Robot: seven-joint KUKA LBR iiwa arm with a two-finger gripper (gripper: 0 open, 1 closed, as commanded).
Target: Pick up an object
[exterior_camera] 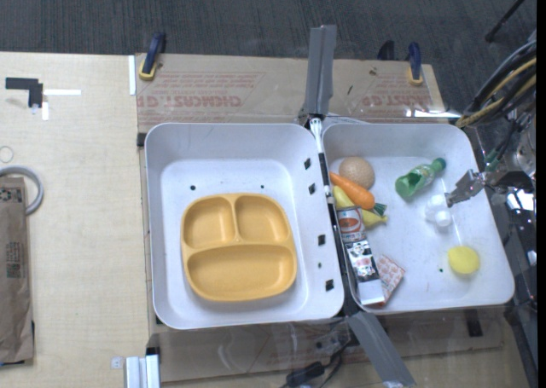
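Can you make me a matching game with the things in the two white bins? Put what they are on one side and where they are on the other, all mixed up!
Things:
1. divided yellow plate
2. green bottle
3. yellow ball
4. carrot

Places:
A. right bin, far side
B. right bin, near right corner
C. left bin
D. right bin, by the divider

Pairs: 1-C, 2-A, 3-B, 4-D
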